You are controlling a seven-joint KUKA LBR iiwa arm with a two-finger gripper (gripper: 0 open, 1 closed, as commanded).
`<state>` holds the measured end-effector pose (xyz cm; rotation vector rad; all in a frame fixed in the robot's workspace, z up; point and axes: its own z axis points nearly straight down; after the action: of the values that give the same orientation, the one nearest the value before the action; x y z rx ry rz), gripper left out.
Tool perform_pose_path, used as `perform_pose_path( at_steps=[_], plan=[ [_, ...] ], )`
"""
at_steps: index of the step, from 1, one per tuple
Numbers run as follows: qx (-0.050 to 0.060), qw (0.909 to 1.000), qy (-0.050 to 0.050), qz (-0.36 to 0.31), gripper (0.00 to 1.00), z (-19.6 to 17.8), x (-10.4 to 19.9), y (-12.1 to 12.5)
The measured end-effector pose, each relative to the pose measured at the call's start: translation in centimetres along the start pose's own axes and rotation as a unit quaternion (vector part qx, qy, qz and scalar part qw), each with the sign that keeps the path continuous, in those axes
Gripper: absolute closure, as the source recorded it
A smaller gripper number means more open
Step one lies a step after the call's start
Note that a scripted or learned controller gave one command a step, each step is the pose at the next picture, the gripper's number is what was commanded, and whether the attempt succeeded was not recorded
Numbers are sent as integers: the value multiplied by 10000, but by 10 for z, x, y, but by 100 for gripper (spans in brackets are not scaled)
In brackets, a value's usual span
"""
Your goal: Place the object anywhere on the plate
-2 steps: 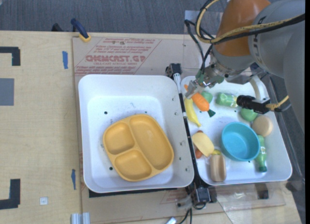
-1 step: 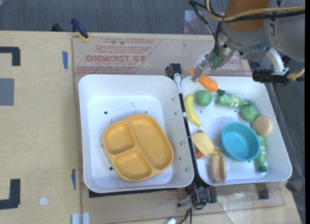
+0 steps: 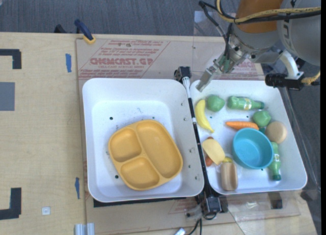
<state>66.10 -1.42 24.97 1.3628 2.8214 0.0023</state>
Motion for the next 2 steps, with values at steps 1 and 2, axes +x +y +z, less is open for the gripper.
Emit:
perform_pose_path(
  at_steps=[1, 2],
  plan=[
    [-33, 10000, -41, -11, 100, -12, -1, 2],
    [-42, 9902, -44, -1397, 100, -203, -1, -9]
  ],
)
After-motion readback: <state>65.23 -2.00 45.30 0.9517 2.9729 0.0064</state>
